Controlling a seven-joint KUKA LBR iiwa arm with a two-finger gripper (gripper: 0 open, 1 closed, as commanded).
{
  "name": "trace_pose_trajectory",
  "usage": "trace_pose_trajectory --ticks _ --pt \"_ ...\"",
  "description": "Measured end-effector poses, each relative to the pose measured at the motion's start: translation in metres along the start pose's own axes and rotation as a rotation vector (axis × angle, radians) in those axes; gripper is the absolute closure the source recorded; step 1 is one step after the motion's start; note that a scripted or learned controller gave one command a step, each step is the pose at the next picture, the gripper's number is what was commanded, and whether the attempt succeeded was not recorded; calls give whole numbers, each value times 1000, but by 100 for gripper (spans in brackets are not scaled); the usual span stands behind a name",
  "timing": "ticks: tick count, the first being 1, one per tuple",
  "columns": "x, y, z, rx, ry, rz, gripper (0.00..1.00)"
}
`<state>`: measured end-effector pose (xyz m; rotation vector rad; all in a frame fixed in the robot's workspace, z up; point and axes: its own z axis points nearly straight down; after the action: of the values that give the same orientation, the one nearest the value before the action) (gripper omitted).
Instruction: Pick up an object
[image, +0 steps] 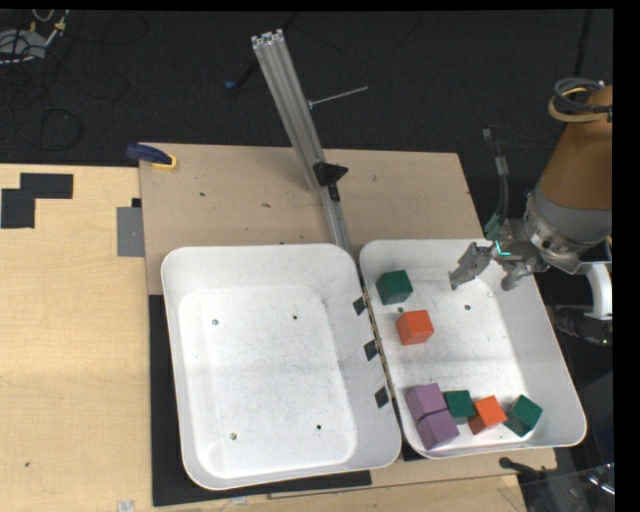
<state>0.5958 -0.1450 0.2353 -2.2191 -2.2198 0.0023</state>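
The orange cube (414, 326) lies in the right bin (555, 360), just below the green cube (394, 286); my gripper (490, 271) hovers near the bin's upper right, fingers spread, grasping nothing; more blocks (470, 412) cluster along the front wall

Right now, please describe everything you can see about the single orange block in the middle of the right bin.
The orange block is a small cube of one matte colour, perhaps wood or foam. It sits flat on the floor of the right bin, turned slightly askew to the bin's walls, its top face lighter than its sides. It stands alone, touching no other object. A green block lies just beyond it, apart from it. The gripper hovers off to its right, not over it.
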Motion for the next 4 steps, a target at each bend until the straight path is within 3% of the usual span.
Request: trace_pose_trajectory --ticks 2,3,4 --pt "2 -3 93 5 1 1 0" --pt "2 5 121 -25 -2 1 0" --pt "1 6 111 -27 1 8 100"
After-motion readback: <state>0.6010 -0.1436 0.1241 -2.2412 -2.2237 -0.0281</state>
